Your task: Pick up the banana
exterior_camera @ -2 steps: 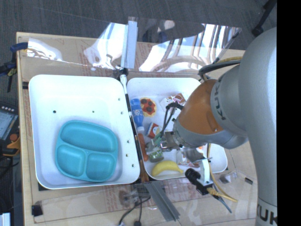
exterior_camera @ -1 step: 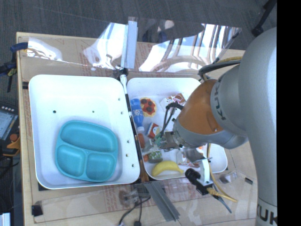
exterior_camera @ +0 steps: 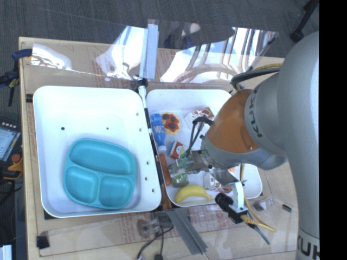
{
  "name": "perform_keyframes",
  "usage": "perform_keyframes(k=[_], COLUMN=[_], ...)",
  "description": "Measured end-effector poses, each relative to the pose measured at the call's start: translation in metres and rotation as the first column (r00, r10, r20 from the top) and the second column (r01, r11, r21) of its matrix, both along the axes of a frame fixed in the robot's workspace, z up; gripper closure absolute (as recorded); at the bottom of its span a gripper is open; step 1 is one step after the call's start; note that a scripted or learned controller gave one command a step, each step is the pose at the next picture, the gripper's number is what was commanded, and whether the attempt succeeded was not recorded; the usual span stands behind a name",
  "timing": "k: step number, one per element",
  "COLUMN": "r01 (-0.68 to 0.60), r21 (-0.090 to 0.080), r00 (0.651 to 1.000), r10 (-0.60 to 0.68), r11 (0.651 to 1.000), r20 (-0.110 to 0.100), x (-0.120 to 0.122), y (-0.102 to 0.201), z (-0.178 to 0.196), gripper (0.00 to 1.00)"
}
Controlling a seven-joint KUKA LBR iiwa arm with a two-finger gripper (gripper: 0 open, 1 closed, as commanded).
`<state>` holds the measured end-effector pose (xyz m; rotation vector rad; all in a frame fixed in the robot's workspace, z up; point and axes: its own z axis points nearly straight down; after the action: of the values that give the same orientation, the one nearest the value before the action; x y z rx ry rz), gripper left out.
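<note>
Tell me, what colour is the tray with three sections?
The tray is turquoise blue, seen in the camera view.

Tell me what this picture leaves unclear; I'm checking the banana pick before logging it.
- Tool, camera view: the arm's wrist covers it, so its state and any contact with the banana can't be judged.
- Right bin: the arm hides its right part.
- Small items beside the banana: too small and cluttered to name.
</note>
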<state>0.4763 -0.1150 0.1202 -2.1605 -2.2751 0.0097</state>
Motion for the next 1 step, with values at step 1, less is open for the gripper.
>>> perform_keyframes(k=[1], r01=[0.000], r21=[0.000], r00=[1.000], r10=[0.000], r11=[1.000], r20=[0.000], x=[0.0000], y=[0.0001], z=[0.0000], gripper=[0.00])
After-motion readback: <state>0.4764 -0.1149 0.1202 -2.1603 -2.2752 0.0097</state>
